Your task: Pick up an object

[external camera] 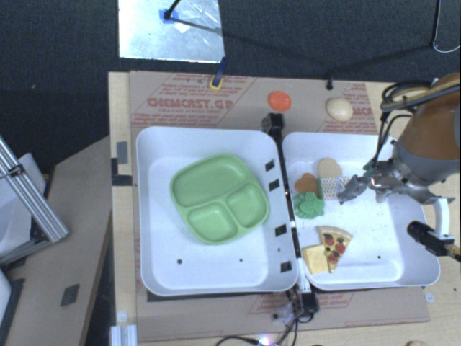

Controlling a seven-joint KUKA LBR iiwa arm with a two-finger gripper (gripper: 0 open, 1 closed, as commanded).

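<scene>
Overhead view of the bench with both white bins. The left bin (155, 215) holds a green divided plate (218, 197). The right bin (403, 265) holds a cluster of toy foods at its left side: a tan bread piece (330, 168), a brown piece (307, 183), a green broccoli-like piece (310, 205), and lower down a pizza slice (334, 242) touching a yellow cheese wedge (315, 258). The arm enters from the right of the frame; its gripper (351, 189) sits low in the right bin, just beside the bread piece and a pale gridded item (331, 187). Whether the gripper is parted or closed cannot be told, and nothing is seen held. For a sound pick, the gripper should probably centre over one item, standing clear of its neighbours, before descending.
</scene>
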